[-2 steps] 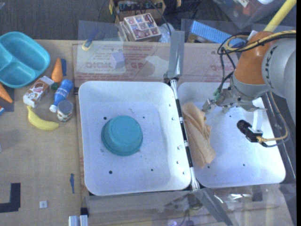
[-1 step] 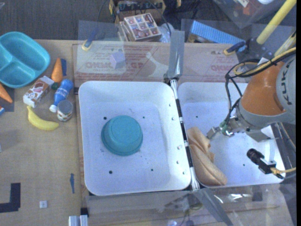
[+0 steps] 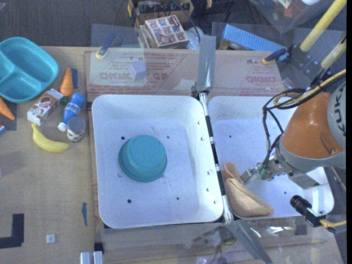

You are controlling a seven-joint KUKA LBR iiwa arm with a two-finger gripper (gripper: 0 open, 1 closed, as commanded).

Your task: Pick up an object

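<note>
The gripper (image 3: 254, 173), its state impossible to tell, hangs by the taco (image 3: 246, 198) against the right bin's (image 3: 242, 114) left wall, likely its target.

**Bench clutter and the stuff behind it**

So the wooden bench top (image 3: 44, 202) runs along the left and bottom of the frame, pretty evenly lit. At the upper left sits a turquoise divided dish (image 3: 25, 67), with a toy carrot (image 3: 66, 82), a small carton (image 3: 44, 105), a blue bottle (image 3: 72, 110), a little can (image 3: 76, 129) and a banana (image 3: 48, 141) just below and right of it. Cardboard panels (image 3: 165, 73) stand across the middle top. Behind them is dark grey carpet (image 3: 49, 10), an open cardboard box (image 3: 159, 4) and a patterned box (image 3: 164, 31). A blue ridged block (image 3: 250, 39) lies at the upper right.
</note>
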